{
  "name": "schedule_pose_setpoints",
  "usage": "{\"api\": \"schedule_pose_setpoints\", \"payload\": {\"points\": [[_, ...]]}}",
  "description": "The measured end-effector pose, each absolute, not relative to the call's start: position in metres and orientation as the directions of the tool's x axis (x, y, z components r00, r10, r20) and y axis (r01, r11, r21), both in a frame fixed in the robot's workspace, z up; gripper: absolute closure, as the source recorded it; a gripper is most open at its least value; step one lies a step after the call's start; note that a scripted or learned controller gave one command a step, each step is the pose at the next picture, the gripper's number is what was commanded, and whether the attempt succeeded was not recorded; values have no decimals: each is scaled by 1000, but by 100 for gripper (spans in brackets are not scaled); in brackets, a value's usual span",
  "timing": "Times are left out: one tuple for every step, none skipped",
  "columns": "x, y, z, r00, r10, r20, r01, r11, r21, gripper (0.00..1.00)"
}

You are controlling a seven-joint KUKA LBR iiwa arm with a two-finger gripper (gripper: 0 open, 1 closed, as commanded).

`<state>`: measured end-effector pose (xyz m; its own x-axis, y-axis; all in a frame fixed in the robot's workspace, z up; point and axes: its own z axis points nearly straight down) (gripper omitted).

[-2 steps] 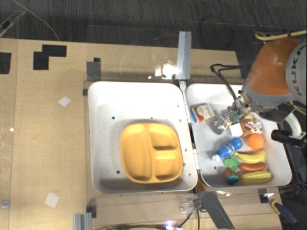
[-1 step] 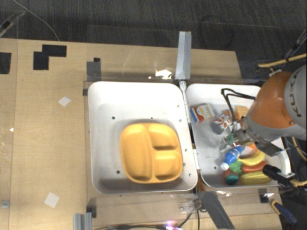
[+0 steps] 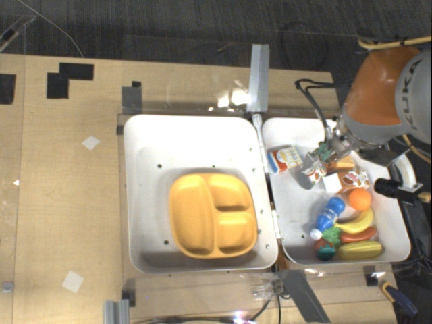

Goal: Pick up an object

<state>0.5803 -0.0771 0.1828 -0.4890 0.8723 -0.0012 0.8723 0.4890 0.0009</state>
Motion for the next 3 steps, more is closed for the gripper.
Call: {"api": "schedule_pose_setpoints", "payload": {"points": [[563, -104, 122, -183, 983, -9, 983, 183, 21, 100], [487, -131, 107, 189, 982, 0, 982, -189, -4, 100], [487, -130, 107, 188, 982, 0, 982, -188, -3, 0]]}}
